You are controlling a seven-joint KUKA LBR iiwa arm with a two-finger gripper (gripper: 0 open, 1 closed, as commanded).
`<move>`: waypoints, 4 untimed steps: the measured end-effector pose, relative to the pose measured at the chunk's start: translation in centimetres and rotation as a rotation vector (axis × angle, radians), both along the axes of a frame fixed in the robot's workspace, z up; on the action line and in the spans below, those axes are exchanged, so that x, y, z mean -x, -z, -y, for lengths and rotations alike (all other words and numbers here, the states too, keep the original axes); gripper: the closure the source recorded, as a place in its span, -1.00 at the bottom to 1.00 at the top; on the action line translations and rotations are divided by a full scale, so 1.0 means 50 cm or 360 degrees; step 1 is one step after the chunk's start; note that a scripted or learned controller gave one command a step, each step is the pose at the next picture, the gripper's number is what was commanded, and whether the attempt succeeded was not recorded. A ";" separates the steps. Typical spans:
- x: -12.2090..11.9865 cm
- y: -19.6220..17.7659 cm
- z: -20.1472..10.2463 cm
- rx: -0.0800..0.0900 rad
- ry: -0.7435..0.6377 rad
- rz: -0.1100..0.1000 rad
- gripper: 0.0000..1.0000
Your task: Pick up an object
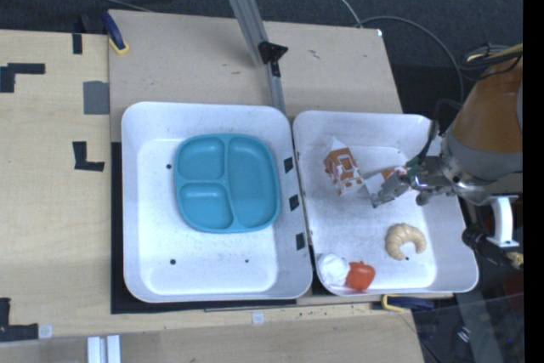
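Over the right bin point(442, 272), near its right wall, the gripper point(385, 190) reaches in low from the arm point(484, 140), its thin grey fingers point(380, 195) slanting down and to the left; they sit close together with nothing visible between them, so the gap reads as narrow. Just left of the fingertips lies a small orange-and-white carton point(340, 168), tilted, whose printing is too small to read. Below the gripper rests a croissant point(405, 240), apart from the fingers. In the bin's lower left corner a red tomato-like piece point(361, 275) touches a white crumpled object point(334, 269) whose shape is hard to make out. The left bin point(144, 268) holds a blue divided plate point(228, 183) with three compartments. The arm is cut off at the frame's right side.
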State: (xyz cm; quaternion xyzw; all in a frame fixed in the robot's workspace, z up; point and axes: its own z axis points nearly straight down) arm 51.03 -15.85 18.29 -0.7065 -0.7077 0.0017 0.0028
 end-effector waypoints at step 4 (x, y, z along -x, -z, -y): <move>-0.016 -0.151 -0.012 0.0005 -0.0001 0.0019 1.00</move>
